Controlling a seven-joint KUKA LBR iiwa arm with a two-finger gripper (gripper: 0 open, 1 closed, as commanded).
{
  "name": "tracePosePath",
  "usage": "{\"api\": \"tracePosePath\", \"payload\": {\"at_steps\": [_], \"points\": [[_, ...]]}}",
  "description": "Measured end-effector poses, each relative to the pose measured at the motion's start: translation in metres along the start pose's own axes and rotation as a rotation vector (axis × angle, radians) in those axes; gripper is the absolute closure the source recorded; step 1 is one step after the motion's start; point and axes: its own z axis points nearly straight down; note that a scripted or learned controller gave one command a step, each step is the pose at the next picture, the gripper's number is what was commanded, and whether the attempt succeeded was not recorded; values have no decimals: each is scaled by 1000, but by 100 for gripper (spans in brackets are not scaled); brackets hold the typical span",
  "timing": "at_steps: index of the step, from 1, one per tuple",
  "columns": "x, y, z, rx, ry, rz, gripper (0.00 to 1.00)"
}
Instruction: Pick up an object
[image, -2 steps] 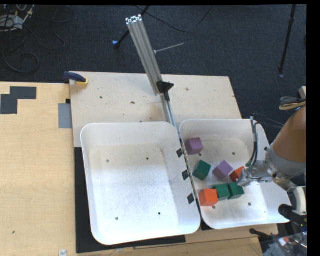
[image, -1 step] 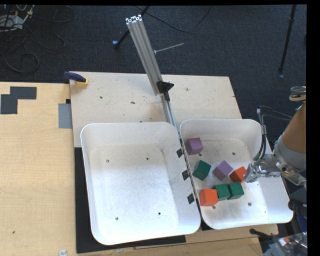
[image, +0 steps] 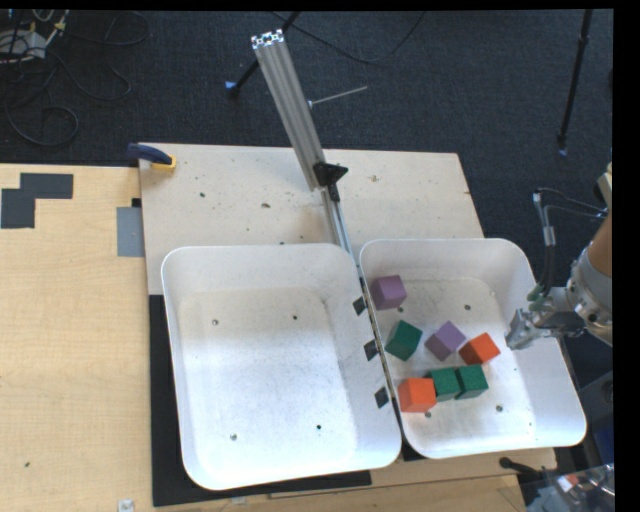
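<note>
The right bin (image: 520, 262) holds several small blocks. A purple block (image: 389, 291) lies near its back left, with a green block (image: 404, 340) and a second purple block (image: 446, 340) in front of it. An orange block (image: 481, 349) sits to their right. Two green blocks (image: 459, 382) lie side by side, and an orange block (image: 417, 394) rests by the bin's left wall. My gripper (image: 522, 331) hangs at the bin's right side, just right of the first orange block and apart from it. Nothing shows between its fingers.
The left bin (image: 200, 270) stands beside the right one, with a row of black clips (image: 368, 348) along the shared wall. A slanted metal rail (image: 295, 110) rises behind the bins. A blue and yellow clamp (image: 152, 155) lies at the bench's back left.
</note>
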Motion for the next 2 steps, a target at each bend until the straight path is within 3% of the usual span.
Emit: {"api": "tracePosePath", "payload": {"at_steps": [1, 2], "points": [[-1, 11, -49, 0, 0, 0, 100], [-2, 11, -72, 3, 1, 0, 100]]}}
